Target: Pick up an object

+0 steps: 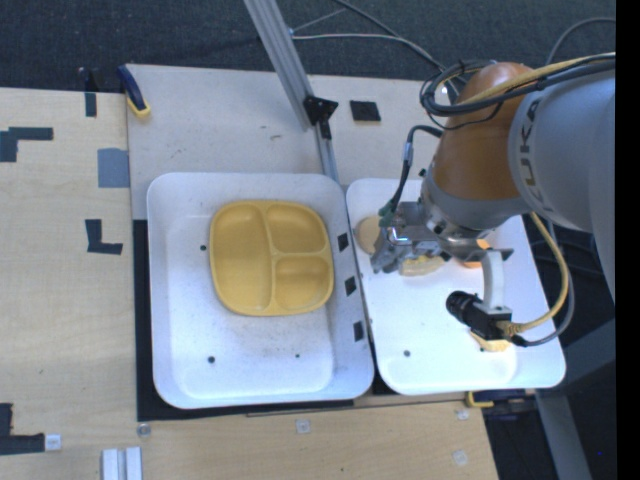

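A yellow divided plate [271, 258] lies in the left bin [180, 368]. In the right bin [430, 368] the arm hangs low over the far part. Its gripper [398, 253] points down near the bin's left wall. Small tan and orange objects [425, 263] lie under and beside the gripper, partly hidden by the wrist. A tan round piece [367, 232] peeks out at the gripper's left. I cannot see whether anything sits between the fingers.
A black clip with yellow cable [480, 318] hangs from the arm over the right bin. A metal pole [285, 53] slants across the far bench. Black brackets [352, 288] mark the divider between the bins.
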`<state>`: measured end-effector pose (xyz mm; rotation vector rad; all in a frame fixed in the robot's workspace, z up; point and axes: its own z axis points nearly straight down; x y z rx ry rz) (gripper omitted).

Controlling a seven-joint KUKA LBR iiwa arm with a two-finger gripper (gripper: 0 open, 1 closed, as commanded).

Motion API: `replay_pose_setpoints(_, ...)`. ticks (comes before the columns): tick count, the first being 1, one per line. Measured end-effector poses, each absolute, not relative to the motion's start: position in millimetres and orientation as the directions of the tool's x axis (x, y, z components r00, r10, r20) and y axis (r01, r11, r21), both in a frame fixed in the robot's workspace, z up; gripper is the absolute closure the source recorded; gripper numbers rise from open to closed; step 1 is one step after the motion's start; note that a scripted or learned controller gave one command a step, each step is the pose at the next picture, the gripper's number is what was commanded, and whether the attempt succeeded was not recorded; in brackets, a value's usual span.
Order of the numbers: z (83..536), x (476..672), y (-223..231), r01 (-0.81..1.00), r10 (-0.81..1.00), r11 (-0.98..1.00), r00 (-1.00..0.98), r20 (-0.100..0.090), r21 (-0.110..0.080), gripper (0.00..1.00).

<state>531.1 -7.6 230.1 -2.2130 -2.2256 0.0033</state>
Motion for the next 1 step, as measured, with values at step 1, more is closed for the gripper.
replay_pose_setpoints(1,221.9,539.2,51.6,1.0,1.0,0.007,-0.007,0.001,-0.003,1.0)
